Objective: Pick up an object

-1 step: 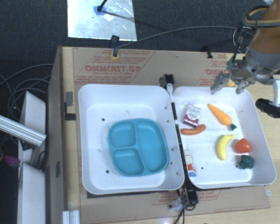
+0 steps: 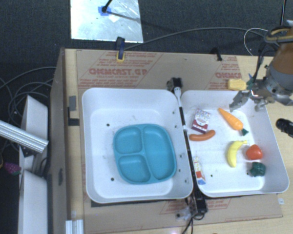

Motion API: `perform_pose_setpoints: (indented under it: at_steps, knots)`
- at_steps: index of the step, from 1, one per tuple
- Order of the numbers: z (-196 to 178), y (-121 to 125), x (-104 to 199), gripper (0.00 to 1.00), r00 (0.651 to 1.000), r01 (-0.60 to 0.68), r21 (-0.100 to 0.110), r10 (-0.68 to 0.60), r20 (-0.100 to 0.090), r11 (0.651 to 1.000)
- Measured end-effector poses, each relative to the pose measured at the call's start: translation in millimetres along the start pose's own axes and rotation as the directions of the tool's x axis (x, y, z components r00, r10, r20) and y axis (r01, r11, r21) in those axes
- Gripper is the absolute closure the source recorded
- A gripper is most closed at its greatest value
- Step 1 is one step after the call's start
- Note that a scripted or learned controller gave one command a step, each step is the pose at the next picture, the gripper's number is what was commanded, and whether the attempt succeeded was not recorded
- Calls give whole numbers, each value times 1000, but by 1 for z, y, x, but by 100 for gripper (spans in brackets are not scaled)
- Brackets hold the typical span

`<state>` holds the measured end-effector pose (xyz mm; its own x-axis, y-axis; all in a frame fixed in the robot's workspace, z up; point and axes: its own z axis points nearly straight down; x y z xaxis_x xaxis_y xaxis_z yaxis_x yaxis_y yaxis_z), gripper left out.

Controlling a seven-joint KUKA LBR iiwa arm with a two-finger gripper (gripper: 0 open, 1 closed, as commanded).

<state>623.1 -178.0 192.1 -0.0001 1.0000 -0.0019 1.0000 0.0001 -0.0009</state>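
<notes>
L bin, a shallow white plastic tray (image 2: 95, 130): holds a blue three-compartment plastic plate (image 2: 144, 153), sitting near-centre w/ bare white floor all round it, widest along the far side and L wall. Plate clear of every rim.

Between bins: rims touch along a dark seam running far to near, w/ a black clip (image 2: 175, 84) at the far end. A small white tube w/ red and blue print (image 2: 198, 170) lies just R of the seam, near end.

R bin, second shallow white tray (image 2: 278, 179): red-and-white small carton (image 2: 201, 120) far-L, a brown sausage (image 2: 202, 136) just near of it, almost touching. Orange plastic carrot (image 2: 232, 119) tilted, far-centre. Yellow banana (image 2: 234, 152) mid bin; red tomato (image 2: 254, 152) just R of it; dark green broccoli piece (image 2: 257, 169) near the R wall. Open floor: near-L part of bin, and the strip btwn sausage and banana.

Yellow block (image 2: 237, 84) sits on the cardboard outside the R bin, beyond its far rim.

Grey two-finger gripper (image 2: 246, 101) hangs over the far-R corner of the R bin, just far-R of the carrot; fingers splayed apart, nothing btwn them. Arm w/ orange band comes in from R edge.
</notes>
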Motion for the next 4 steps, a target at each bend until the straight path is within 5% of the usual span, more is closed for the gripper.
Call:
perform_pose_setpoints:
  at_steps: [1,2,3,4]
  knots:
    - [81,26,-4,0,1000,4,0,-4,-2,1000]
    - [108,-51,-26,0,1000,0,0,0,-1,1000]
    - [108,-115,13,0,1000,1,-2,-1,-2,1000]
    - [97,-114,13,100,1000,1,-5,-1,-3,1000]
